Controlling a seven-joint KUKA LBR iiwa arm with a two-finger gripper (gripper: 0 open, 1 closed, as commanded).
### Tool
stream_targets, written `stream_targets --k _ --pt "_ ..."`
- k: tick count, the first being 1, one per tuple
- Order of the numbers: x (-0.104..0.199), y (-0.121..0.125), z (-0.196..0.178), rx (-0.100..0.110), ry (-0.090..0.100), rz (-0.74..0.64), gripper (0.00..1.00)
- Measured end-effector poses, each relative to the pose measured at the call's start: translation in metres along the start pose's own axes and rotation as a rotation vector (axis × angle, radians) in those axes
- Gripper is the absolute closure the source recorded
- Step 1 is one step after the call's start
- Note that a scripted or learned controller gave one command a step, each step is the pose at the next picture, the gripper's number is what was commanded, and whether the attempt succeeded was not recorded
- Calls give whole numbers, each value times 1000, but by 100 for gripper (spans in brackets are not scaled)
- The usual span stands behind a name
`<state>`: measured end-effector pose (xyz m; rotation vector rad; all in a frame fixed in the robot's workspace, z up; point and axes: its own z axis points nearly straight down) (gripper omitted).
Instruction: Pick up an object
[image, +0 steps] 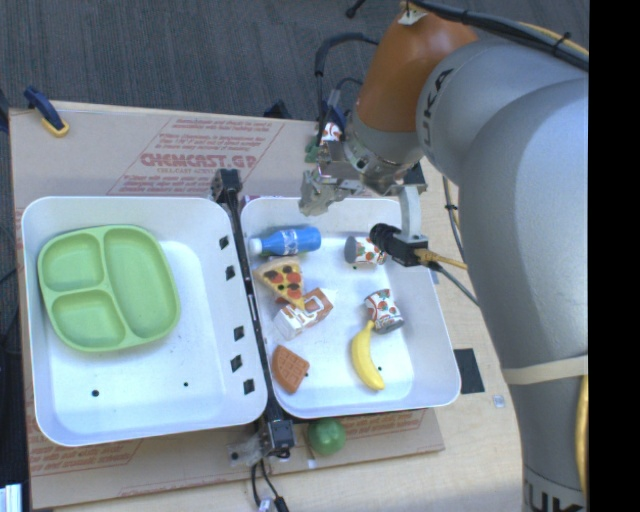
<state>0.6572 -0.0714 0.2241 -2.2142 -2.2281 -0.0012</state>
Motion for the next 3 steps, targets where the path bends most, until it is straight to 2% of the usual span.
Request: stream_targets --k 1,2,3 --pt "6 -66 -27 3 0 3 100" --pt "-5 -142 -18 4 -2 1 100" --pt "-52 -181 34 3 -2 1 100"
